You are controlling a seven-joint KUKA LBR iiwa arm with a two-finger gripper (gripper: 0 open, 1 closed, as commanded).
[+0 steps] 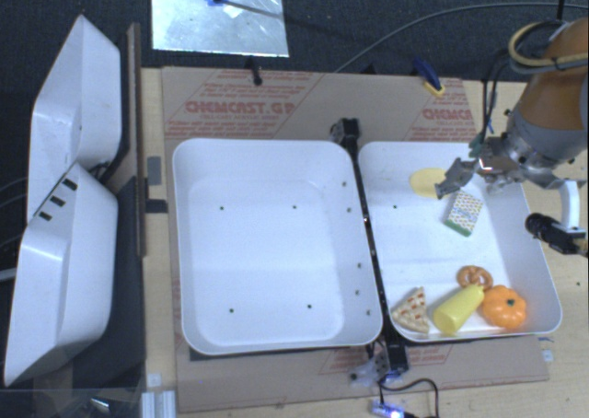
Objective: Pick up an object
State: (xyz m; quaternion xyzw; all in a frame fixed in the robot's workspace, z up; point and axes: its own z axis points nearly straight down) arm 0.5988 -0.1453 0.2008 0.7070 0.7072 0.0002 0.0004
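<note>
So, two white bins sit side by side on the bench; the left bin (267,241) is not the one to work in, since everything pickable lies in the right bin (405,250), where the arm (552,103) reaches in from the right with its gripper (469,170) over the bin's far half. Nearest candidate is the small box (464,212), patterned white and green, lying just below the fingers (451,179) on the bin floor, slightly tilted. A pale yellow disc (426,182) lies just left of the fingers, flat and thin, likely a harder grab. Well below the fingers, near the bin's front wall, sit an orange pumpkin (504,307), a yellow bottle (457,309), a pizza slice (411,309) and a small pretzel (474,276), crowded close together, some touching. To do this step well, my call is: go for the box, since it stands apart from the other items; line the fingers across its narrow sides, come straight down, and close only once both sides are bracketed. Avoid the crowded front corner. Fingers: one grey fingertip shows pointing left and down, but how far open they stand I cannot tell at this size and angle. Nothing is visibly between them, and whether they touch the box or hang just above it is unclear.
</note>
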